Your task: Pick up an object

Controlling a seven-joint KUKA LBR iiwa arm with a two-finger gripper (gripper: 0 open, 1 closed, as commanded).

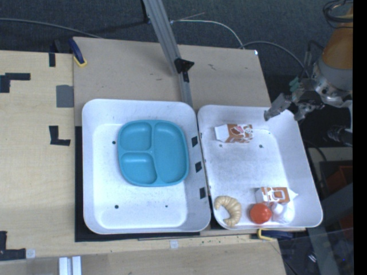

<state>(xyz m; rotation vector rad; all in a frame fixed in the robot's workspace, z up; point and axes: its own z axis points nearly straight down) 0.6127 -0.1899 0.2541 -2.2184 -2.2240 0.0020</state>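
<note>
The gripper hangs at the upper right corner of the right bin, just over its rim, w/ the grey arm and orange band behind it to the right. Can't tell how far it is open, too small and blurred, and nothing is seen in its grasp. Nearest to it, just left and a bit below, a white and brown packet lies flat at the top of the right bin. Well below the gripper, at the bin's near right corner, sits a second packet, w/ a red ball touching its lower left side. Left of the ball, close but apart, lies a croissant, curled, near the bin's bottom left corner. Farther left of the gripper, the left bin sits edge to edge w/ the right one and holds a blue tray w/ 3 compartments, lying flat in its upper middle. Both bins rest on the table. A grey pole slants across the table, up and left of the gripper.
</note>
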